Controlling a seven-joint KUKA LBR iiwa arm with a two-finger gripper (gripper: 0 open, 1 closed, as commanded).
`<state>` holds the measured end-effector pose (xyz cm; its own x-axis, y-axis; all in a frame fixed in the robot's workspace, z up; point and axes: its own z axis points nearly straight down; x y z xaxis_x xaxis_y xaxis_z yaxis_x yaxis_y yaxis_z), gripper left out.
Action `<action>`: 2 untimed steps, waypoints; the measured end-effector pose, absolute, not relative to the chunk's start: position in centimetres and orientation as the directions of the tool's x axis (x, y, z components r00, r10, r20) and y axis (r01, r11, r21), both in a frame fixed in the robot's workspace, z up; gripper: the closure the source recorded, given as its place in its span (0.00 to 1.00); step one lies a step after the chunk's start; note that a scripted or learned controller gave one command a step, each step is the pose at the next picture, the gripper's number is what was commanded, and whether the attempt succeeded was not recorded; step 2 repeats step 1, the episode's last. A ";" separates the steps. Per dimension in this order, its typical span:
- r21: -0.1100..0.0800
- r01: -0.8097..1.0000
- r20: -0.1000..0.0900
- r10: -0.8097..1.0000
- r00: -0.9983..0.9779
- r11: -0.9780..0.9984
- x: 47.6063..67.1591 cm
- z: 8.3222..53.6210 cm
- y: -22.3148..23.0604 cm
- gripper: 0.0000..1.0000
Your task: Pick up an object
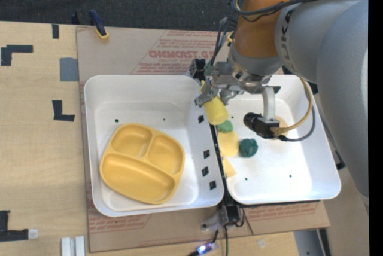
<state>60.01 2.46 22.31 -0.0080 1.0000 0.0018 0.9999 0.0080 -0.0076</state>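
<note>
Pincer (pixel 210 95): positioned over the inner wall between the two bins, at the upper end of the seam; metal fingers point down and to the viewer's left.
Pincer state: cannot tell whether the fingers are apart or together; the wrist body and the yellow piece below mask the tips.
Pincer contact: a yellow cylinder (pixel 215 110) sits directly under the fingertips, its upper end touching or overlapping them; whether it is actually clamped between the fingers cannot be confirmed.
Yellow cylinder, position: tilted, over the left edge of the right bin (pixel 299 189), just beside the dividing wall.
Small green piece (pixel 224 126): immediately below the cylinder, touching or nearly touching its lower end.
Pale yellow block (pixel 228 144): lying on the right bin floor along its left wall, just below the small green piece.
Yellow wedge (pixel 229 168): lower still, against the same wall, near the block.
Dark green lump (pixel 248 147): on the right bin floor, just right of the pale yellow block, apart from the pincer.
Black part with cable (pixel 261 124): hanging off the wrist over the right bin, near the dark green lump.
Left bin (pixel 96 99): contains a yellow divided plate (pixel 142 162), three compartments, lying flat, well apart from the pincer.
Arm (pixel 311 15): grey, orange band above the wrist, entering from the viewer's right.
Bench (pixel 36 147): wood surface, cardboard sheet beneath both bins.
</note>
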 end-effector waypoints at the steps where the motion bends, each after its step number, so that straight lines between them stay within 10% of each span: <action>1: -0.009 1.000 0.000 1.000 -0.006 0.006 58.0 21.0 6.9 1.00; 2: -0.009 1.000 0.000 1.000 -0.006 0.006 58.0 21.0 6.9 1.00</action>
